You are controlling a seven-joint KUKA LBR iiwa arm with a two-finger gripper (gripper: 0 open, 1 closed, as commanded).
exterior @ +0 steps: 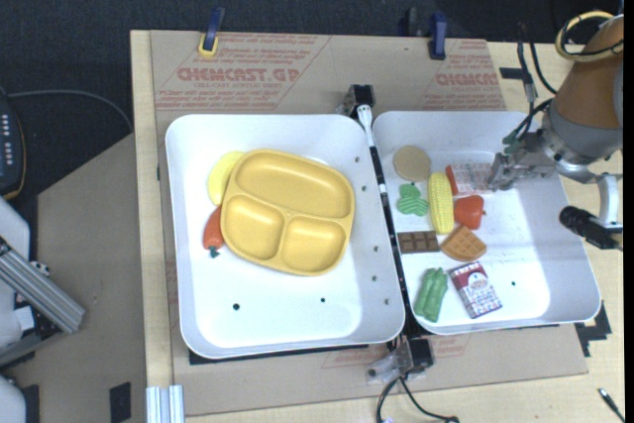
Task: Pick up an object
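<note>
gripper (503,169) low in right bin (565,302), fingers blurry, can't tell if clenched or not. red packet (466,176) touching/just beside tip, corn (441,201) + tomato (469,209) near, lower-left of it. yellow tray (287,211) well apart, in left bin (198,213).
</note>
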